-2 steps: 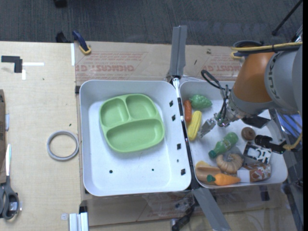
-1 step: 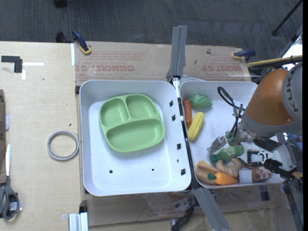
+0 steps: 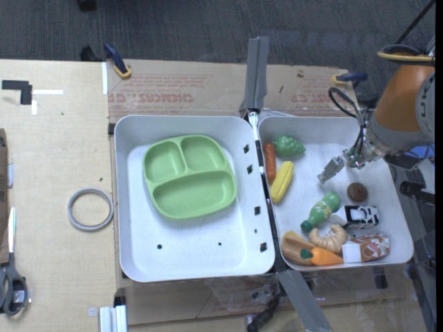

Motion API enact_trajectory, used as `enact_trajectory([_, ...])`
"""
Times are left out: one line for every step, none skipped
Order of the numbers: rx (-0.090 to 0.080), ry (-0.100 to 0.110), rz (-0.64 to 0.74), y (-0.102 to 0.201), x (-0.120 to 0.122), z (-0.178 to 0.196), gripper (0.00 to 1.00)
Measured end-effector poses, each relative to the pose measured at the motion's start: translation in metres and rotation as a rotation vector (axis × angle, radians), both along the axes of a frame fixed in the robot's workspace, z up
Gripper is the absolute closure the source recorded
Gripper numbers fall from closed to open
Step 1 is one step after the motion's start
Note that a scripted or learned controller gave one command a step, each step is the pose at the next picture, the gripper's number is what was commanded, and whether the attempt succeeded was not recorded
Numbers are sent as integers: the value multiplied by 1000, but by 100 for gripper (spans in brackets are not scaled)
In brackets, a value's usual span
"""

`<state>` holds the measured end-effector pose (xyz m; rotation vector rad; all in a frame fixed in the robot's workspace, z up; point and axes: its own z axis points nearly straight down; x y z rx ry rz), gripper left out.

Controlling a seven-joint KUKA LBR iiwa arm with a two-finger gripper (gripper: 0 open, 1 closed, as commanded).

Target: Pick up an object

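two bins (image 3: 131,206), one tray (image 3: 189,176), one bottle (image 3: 320,211)

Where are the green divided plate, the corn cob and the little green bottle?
green divided plate (image 3: 190,176): camera view, on the ridge between its compartments.
corn cob (image 3: 281,180): camera view, middle of the yellow cob.
green bottle (image 3: 322,209): camera view, on its body.
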<state>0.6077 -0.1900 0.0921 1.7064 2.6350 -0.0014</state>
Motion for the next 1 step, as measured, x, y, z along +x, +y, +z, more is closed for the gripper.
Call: enact_trajectory([0, 0, -158, 66, -2, 59, 0])
